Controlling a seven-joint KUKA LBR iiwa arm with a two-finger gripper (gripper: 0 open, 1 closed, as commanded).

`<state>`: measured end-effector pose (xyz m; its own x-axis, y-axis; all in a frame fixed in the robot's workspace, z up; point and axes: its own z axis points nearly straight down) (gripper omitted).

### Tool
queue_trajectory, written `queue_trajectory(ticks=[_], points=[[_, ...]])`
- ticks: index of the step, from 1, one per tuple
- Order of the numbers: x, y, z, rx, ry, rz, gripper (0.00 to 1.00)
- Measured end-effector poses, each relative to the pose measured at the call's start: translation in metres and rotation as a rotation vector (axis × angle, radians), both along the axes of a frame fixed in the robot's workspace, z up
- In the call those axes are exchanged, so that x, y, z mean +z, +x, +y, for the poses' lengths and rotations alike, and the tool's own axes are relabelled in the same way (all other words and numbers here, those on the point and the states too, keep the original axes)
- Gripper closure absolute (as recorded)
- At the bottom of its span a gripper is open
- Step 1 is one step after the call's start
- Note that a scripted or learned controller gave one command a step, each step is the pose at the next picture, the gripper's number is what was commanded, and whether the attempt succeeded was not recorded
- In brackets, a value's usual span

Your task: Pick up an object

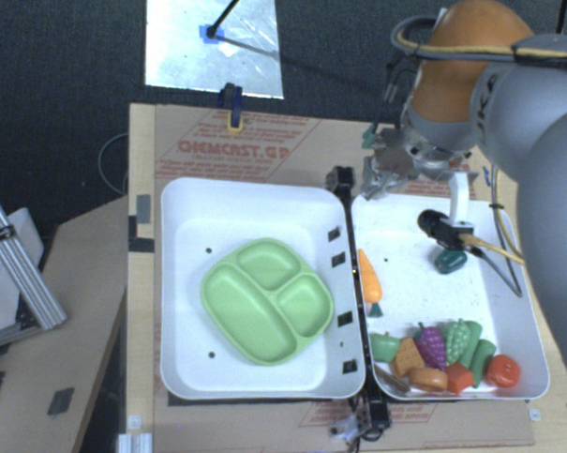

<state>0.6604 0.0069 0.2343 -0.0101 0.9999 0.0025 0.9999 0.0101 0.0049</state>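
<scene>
Gripper (381, 183) sits over the far-left corner of the right bin (421, 297), just beside the divider between the two bins. Can't tell from this angle how far open it is or whether it has hold of anything. The arm (514, 100) comes in from the right, above that bin's far side.

Candidate objects are all in the right bin:
- carrot (369, 283) lies against the left wall, about midway down
- teal piece (450, 261) is near the middle, well apart from the carrot
- heap along the near edge: green pepper (384, 346), purple grapes (431, 345) and red tomato (503, 370) at the right end, with orange and green bits touching in between

The left bin (199, 217) holds a green divided plate (266, 300), flat and roughly centred.
</scene>
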Motion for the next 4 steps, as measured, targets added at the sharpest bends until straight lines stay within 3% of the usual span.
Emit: queue_trajectory(ticks=[2, 3, 4], points=[[-0.017, 0.009, -0.012, -0.009, -0.003, 0.004, 1.00], [0.000, 0.000, -0.001, -0.004, -0.002, 0.002, 1.00], [-0.014, -0.002, -0.015, -0.010, -0.004, 0.003, 1.00]])
